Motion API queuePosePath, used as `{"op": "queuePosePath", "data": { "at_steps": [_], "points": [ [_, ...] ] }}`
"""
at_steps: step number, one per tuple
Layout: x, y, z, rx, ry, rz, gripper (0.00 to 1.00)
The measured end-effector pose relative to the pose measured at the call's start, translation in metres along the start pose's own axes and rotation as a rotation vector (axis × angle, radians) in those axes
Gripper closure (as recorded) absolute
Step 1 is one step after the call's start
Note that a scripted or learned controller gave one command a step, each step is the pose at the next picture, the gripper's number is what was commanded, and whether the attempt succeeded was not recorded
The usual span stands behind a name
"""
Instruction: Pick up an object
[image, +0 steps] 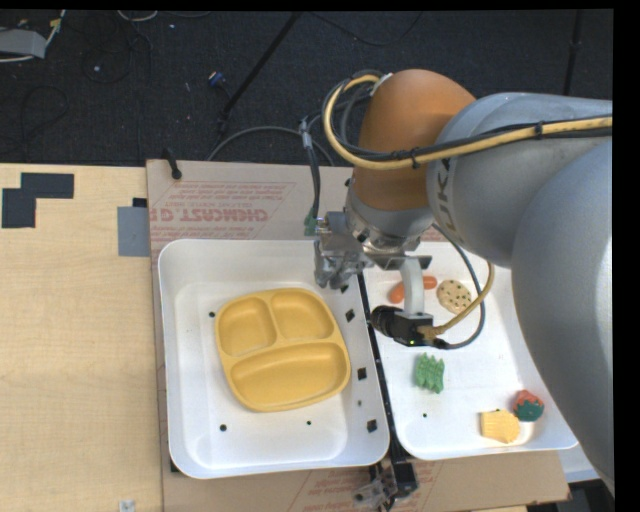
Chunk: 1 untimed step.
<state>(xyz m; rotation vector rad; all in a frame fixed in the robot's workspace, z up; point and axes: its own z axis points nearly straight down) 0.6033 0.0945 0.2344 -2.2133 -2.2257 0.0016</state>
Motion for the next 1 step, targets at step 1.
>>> {"op": "queuePosePath", "data": {
  "at_steps": [1],
  "points": [
    [-0.0021, -0.0002, 0.0003, 0.001, -0.002, 0.003, 0.00]
  ]
}}
